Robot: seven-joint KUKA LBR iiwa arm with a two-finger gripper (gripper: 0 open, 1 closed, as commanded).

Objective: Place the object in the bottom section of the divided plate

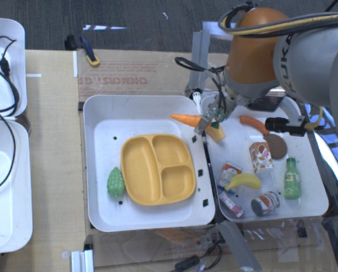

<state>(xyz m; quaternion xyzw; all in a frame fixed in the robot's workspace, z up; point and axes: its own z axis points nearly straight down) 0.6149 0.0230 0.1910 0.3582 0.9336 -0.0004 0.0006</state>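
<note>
Camera view, looking down at a slant. Two white bins sat side by side on the counter [50,152]. The left bin [98,169] held a yellow divided plate [157,169], lying flat near the bin's middle, with one large section on its left and two smaller ones on its right. A green bumpy toy [116,182] lay just beside the plate's left edge, on the bin floor.

The arm [282,50] reached in from the right, orange band above the wrist. The gripper [210,119] hung over the divide between the two bins, at the back corner. A toy carrot [187,119] stuck out leftward from the gripper tip, over the left bin's back right corner, apart from the plate; it appeared pinched at its blunt end, fingers closed on it. A yellow wedge [215,132] lay just below the gripper.

The right bin [313,169] carried a banana [244,181], a green bottle [292,178], a small carton [260,156], a brown disc [277,145], a can [264,203] and an orange-red piece [252,123].
</note>
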